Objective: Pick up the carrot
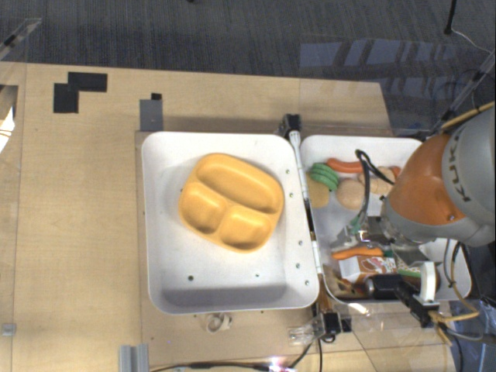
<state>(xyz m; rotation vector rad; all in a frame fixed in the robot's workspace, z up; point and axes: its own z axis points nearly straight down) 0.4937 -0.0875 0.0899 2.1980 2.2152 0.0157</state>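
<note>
The carrot [342, 164] is seen lying at the far side of the right bin [325, 208], not lifted. The gripper [370, 248] hovers nearer; its grip cannot be told.

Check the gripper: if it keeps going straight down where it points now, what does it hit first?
Probably the carrot: the gripper hangs low in the right bin, with the orange piece right beneath it. Depth is unclear from this slanted view, so the packet beside it is possible.
</note>
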